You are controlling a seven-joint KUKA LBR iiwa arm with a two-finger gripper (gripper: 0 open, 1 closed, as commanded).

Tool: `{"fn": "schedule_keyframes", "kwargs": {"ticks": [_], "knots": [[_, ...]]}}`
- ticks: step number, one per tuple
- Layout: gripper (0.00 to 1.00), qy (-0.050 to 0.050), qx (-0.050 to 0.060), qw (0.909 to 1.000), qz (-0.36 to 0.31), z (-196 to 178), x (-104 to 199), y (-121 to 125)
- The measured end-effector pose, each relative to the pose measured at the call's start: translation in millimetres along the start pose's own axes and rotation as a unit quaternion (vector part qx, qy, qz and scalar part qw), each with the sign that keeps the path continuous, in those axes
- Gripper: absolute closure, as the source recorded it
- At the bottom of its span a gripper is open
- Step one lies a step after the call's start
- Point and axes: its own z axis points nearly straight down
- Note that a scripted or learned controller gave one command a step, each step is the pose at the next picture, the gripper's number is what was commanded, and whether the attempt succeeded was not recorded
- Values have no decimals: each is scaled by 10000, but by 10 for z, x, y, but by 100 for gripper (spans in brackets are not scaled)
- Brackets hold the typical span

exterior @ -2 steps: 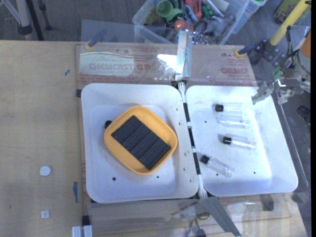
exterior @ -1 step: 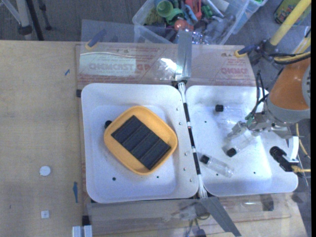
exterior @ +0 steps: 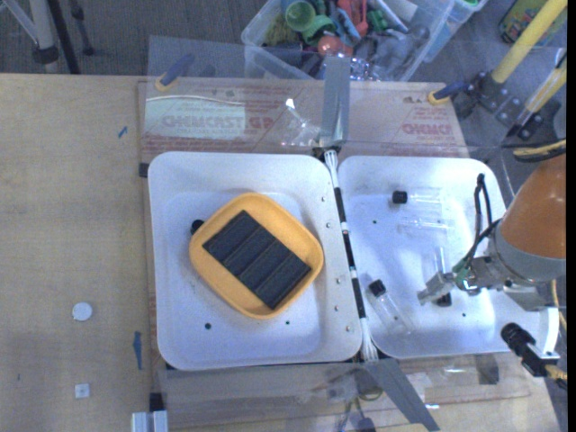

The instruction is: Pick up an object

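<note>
The end effector is low in the right bin. I cannot tell its grip. A yellow pad lies in the left bin.

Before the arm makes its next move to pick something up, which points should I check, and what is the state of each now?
1. Gripper is over the right bin: ok.
2. Object between the fingers: cannot tell.
3. Small black piece lies apart from the gripper, toward the divider: ok.
4. Second black piece lies free near the far wall: ok.
5. Yellow tray rests in the left bin, away from the arm: ok.
6. Clear items in the right bin are hard to make out: cannot tell.
</note>
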Motion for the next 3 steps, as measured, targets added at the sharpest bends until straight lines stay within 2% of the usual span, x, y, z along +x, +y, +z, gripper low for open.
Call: {"fn": "schedule_keyframes", "kwargs": {"ticks": [1, 2, 3], "knots": [[0, -13, -35, 9998, -208, 233, -146, 256], [100, -34, -71, 9998, -202, 123, -156, 272], [100, -13, -8, 9964, 846, -1035, -139, 570]]}}
